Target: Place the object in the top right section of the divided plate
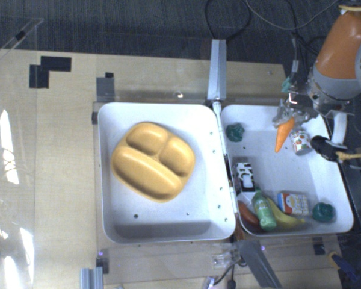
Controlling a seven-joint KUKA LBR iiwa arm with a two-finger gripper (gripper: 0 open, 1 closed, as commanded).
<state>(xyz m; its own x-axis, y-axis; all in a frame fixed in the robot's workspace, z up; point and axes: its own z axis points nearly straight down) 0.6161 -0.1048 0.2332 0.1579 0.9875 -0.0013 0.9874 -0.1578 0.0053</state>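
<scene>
A yellow divided plate (153, 160) with three sections lies in the left bin (117, 218). Over the far part of the right bin (337, 179), my gripper (287, 115) hangs from the arm that comes in from the right. It is shut on an orange carrot (281, 136), which points down from between the fingers and hangs clear of the bin floor. The carrot's thick end is at the fingertips.
The right bin also holds a dark green lump (235, 132), a small white patterned piece (299, 142), a black and white item (245, 174), a green bottle (263, 211), a banana (283, 215), a small carton (295, 202) and a teal lump (323, 212).
</scene>
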